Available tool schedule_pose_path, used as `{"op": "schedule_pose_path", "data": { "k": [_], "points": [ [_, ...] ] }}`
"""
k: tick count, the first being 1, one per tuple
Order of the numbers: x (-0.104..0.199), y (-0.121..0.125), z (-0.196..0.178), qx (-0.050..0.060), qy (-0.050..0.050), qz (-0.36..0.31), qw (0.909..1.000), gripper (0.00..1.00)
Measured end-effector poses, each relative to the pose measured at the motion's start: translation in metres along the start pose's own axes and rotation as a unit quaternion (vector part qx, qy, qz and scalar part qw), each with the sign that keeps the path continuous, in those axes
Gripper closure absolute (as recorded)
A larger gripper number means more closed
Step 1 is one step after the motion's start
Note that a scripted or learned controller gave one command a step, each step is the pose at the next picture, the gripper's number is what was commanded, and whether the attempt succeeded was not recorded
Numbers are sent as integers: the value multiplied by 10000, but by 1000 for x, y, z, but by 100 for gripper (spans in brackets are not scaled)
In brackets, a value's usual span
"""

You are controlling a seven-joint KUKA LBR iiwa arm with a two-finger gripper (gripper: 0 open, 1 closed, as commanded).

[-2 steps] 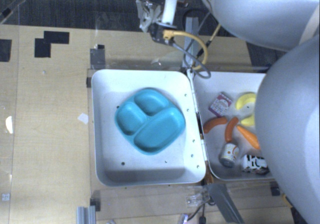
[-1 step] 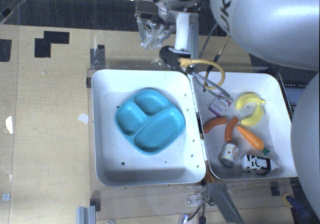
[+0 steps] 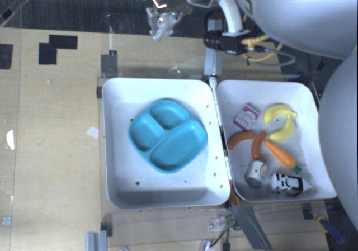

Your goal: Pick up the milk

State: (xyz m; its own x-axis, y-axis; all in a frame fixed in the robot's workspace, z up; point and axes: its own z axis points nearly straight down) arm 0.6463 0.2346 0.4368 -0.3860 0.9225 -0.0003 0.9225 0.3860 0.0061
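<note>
A: Where is the milk (image 3: 287, 184) now?

B: It lies at the near edge of the right bin (image 3: 311, 102), a small carton with black and white cow pattern, just beside a little can (image 3: 256, 173). Behind them are 1 carrot (image 3: 279, 154), 2 sausages (image 3: 251, 140), a banana (image 3: 281, 121) and a pink packet (image 3: 246, 115).

A: And the step?

B: I judge the approach is not begun. The gripper (image 3: 162, 23) hangs far, beyond the left bin (image 3: 117, 149) with its blue plate (image 3: 168, 134). Whether it is apart or together I cannot tell. It must travel to the carton and descend.

A: Any writing?

B: Only letters "UK" on the arm (image 3: 291, 4).
</note>
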Motion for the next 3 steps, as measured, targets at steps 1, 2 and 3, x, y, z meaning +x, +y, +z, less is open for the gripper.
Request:
{"op": "schedule_pose_path", "data": {
  "k": [1,2,3],
  "points": [
    [-22,15,-1,-13,-5,-1557,9878,100],
    [-7,-3,-1,-18,-3,-3905,9206,100],
    [2,-1,-2,-27,-11,-5981,8014,100]
  ]
}}
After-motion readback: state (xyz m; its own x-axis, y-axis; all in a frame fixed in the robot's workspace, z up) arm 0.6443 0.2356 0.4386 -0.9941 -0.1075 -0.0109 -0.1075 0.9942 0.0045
